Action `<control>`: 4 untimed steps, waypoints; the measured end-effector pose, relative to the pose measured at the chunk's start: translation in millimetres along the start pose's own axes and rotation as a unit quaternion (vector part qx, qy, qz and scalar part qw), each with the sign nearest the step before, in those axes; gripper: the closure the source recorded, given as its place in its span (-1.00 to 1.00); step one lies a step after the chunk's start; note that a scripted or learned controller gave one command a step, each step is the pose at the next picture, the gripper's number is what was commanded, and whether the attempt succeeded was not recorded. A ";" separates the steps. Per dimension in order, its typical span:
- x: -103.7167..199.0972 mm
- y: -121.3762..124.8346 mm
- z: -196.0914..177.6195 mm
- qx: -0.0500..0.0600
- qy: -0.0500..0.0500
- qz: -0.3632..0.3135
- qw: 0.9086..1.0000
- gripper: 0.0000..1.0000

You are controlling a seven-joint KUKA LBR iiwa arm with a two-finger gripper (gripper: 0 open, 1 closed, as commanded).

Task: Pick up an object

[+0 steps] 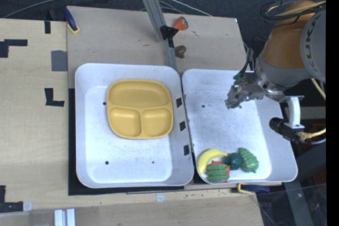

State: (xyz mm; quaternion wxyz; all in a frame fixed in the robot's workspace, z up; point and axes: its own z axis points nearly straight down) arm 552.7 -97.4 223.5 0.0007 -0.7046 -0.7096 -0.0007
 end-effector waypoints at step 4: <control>191.8 104.4 8.2 -0.001 0.000 0.000 1.000 1.00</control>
